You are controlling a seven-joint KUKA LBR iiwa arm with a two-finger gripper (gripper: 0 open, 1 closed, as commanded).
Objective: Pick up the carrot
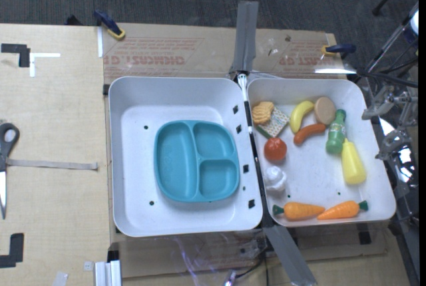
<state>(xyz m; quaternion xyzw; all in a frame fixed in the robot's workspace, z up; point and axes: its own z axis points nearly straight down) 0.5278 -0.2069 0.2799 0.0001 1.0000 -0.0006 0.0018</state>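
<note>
Two orange carrots with green stubs lie end to end along the near wall of the right bin (pixel 373 145). The left carrot (pixel 301 211) has its green end toward the bin's near-left corner. The right carrot (pixel 343 209) has its green end toward the near-right corner. Their tips almost meet in the middle. Both lie flat with nothing on top of them.
The right bin also holds a white garlic-like piece (pixel 275 177), red tomato (pixel 275 149), yellow squeeze bottle (pixel 353 163), green bottle (pixel 336 132), sausage (pixel 309 134), banana (pixel 301 114) and crackers (pixel 263 112). A teal divided plate (pixel 197 160) sits in the left bin (pixel 126 145).
</note>
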